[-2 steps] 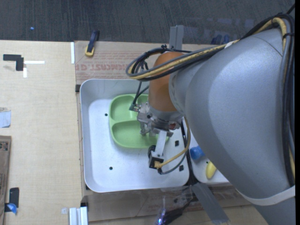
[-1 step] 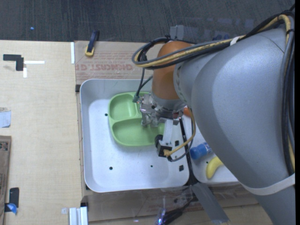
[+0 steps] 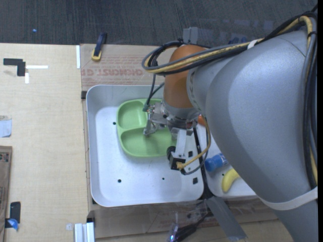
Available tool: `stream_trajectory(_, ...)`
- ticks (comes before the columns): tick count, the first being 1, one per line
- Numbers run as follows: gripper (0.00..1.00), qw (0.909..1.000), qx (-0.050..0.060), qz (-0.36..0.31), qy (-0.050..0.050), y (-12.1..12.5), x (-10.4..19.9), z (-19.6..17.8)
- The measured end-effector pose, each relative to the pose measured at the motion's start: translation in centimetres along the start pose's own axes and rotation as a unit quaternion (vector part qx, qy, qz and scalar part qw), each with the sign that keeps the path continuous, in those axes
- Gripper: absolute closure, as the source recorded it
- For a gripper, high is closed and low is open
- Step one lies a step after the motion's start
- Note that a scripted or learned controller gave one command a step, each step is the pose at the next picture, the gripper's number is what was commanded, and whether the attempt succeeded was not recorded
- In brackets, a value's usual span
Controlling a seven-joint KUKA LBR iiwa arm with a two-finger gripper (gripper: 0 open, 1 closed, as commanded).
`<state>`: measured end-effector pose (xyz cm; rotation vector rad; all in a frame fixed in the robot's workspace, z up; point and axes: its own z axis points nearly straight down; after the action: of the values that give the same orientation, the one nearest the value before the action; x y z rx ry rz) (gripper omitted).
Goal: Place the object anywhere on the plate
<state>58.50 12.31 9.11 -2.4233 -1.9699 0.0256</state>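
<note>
still unclear whether the gripper (image 3: 151, 130) grips anything — it hangs over the green plate (image 3: 136, 130).

The grey arm (image 3: 262, 105) is stretched in from the right, its pincer (image 3: 150, 127) lowered at frame centre.

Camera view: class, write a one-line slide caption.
KUKA arm's end effector over a green divided plate in the white bin; banana alongside.
</note>
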Motion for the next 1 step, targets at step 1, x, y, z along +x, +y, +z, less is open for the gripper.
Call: stream_trajectory(1,1.00,1.0000,-0.001,0.001,-0.002,0.14,-0.20,-0.54)
